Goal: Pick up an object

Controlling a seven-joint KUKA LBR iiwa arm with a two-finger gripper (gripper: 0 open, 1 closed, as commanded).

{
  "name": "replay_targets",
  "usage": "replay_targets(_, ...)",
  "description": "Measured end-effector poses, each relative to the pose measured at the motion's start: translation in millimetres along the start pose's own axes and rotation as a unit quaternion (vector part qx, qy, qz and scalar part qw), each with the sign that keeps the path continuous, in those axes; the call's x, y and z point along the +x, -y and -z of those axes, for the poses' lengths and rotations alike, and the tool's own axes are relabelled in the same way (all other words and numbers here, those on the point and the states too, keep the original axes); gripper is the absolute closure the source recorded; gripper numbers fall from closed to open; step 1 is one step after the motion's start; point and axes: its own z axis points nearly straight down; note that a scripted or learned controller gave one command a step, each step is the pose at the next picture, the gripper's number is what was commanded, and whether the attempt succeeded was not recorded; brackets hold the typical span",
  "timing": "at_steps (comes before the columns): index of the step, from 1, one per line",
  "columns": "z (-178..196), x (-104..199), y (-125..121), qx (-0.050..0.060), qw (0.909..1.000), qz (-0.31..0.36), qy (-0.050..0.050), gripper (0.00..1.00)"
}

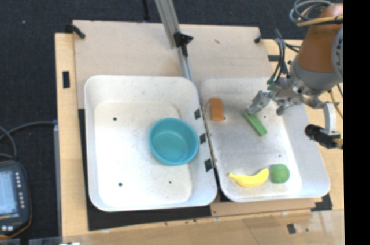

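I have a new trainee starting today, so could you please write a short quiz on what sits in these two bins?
1. True or false: the blue bowl sits in the left bin.
2. Which object lies nearest the claw? A) banana B) green stick C) orange block
3. Fill in: the green ball lies beside the ______.

Key: 1 true; 2 B, the green stick; 3 banana.
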Motion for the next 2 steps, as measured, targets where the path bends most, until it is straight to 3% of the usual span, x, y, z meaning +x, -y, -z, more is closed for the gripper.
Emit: replay_targets(2, -89.1, 0.3, 4.9, -0.001, 1.0, -0.003, 0.0, 0.0)
